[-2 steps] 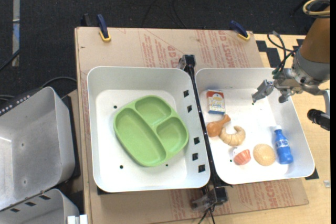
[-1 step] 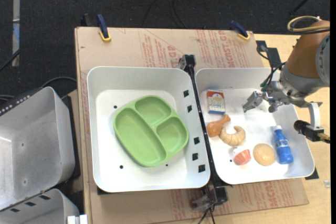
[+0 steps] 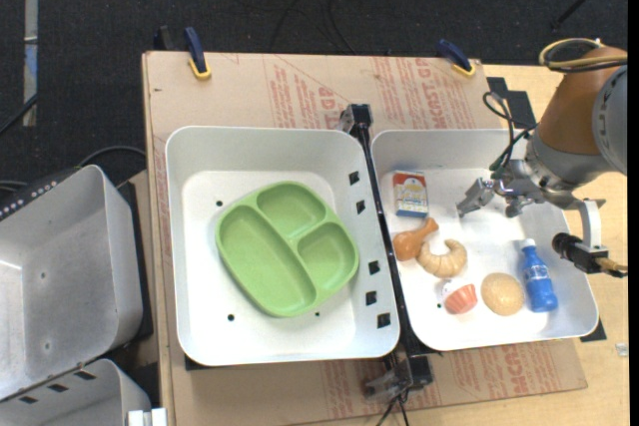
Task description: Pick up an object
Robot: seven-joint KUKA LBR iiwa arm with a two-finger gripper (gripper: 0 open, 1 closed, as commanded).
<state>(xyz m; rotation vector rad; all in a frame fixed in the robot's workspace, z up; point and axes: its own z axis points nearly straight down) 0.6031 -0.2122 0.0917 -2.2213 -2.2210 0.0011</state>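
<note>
Five items seemingly below gripper (image 3: 479, 198)

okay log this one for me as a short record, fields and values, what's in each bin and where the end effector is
left bin: green divided plate, lying flat
right bin: small carton, orange piece, croissant, red and white piece, tan round roll, blue bottle lying on its side
end effector: over the right bin's upper part, right of the small carton, nothing seen between its fingers
arm: reaches in from the right side of the view
</note>
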